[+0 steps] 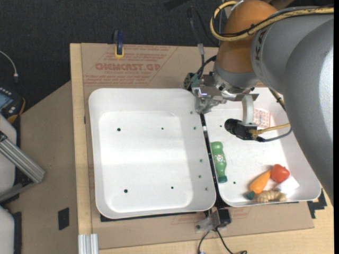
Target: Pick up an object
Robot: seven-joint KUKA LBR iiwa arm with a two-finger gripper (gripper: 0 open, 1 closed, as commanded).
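My gripper [203, 103] hangs over the back left corner of the right bin [238, 160], just above the divide between the two bins. It has nothing visibly in it. A green bottle [217, 161] lies along the right bin's left wall, well in front of the gripper. At the front right of that bin lie an orange carrot [259, 183], a red pepper [279, 172] and a beige knobbly root [269, 197]. A pink and white packet [261, 117] lies at the back, partly behind the wrist.
The left bin [95, 142] stands beside the right one on a cardboard sheet [132, 62]. A white card [292, 184] lies under the red pepper. The grey arm [296, 62] covers the right bin's back right part.
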